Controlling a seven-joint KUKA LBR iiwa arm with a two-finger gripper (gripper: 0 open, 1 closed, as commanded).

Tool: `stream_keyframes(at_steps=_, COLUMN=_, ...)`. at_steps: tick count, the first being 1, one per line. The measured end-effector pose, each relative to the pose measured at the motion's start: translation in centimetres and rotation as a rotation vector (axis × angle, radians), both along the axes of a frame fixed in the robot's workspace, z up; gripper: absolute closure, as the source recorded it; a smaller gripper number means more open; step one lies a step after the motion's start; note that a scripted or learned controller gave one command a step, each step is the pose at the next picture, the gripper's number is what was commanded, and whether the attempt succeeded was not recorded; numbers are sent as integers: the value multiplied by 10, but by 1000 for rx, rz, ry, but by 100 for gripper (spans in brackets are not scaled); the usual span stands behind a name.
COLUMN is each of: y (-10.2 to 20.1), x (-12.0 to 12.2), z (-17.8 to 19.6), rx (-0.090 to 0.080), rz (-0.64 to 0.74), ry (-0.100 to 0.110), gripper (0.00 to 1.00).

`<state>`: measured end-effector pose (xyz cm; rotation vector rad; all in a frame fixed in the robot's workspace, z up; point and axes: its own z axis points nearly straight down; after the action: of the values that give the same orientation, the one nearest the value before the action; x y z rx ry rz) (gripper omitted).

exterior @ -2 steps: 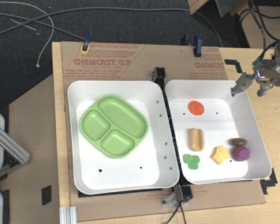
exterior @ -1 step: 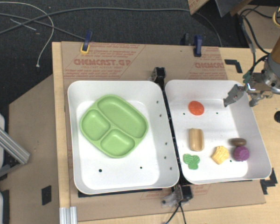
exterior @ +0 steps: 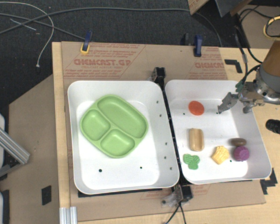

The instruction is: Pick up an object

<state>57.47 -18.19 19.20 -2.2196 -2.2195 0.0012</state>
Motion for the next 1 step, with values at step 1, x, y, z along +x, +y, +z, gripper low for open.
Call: stream_keyframes(at_steps=1, y=-2, x=-7, z=-44, rx=0, rz=0, ry=1, gripper=0)
